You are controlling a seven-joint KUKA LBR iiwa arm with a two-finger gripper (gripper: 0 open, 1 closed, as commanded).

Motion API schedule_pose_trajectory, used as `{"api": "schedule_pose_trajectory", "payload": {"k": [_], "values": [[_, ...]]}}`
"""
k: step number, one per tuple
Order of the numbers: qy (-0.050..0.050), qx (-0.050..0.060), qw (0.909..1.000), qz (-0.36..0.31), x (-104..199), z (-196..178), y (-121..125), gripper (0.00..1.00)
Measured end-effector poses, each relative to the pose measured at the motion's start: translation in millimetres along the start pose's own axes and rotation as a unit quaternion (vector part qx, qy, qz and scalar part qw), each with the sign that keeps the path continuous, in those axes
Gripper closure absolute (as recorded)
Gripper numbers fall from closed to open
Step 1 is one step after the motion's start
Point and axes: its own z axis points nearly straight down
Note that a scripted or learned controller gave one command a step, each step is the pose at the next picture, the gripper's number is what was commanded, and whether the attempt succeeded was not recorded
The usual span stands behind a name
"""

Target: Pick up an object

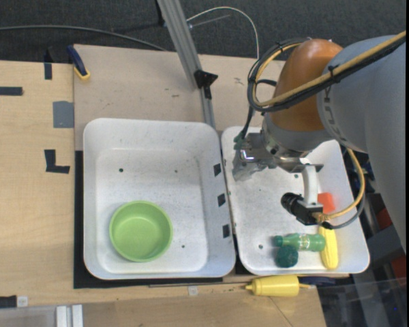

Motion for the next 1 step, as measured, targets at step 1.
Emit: {"api": "schedule_pose_trajectory", "payload": {"k": [1], "values": [[0.000, 0.001, 1.0000, 0.000, 61.1, 1.8, -6.2, 1.00]]}}
